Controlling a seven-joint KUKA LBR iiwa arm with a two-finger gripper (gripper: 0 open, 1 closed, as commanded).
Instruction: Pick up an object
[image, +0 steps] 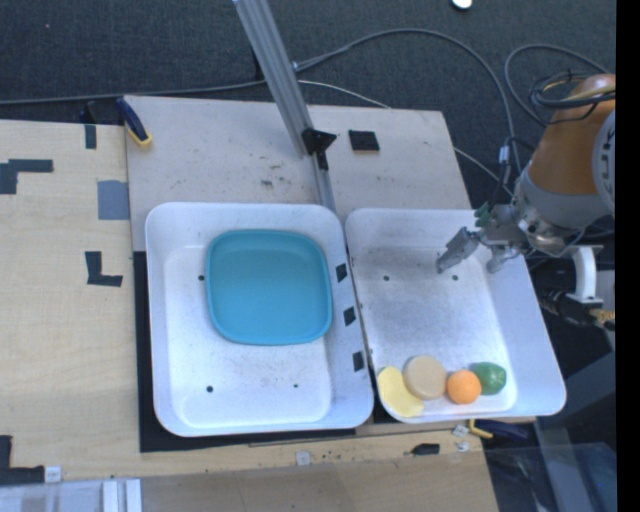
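Note:
Along the near edge of the right bin lie a yellow flat piece, a tan round object, an orange ball and a green object, packed in a row. My gripper hangs over the far right part of that bin, well away from the row. Its two grey fingers are spread apart with nothing between them.
The left bin holds a teal square plate. A metal pole slants up from the gap between the bins. Cables run over the dark floor at the back right. A blue-and-yellow tool lies at the board's far left corner.

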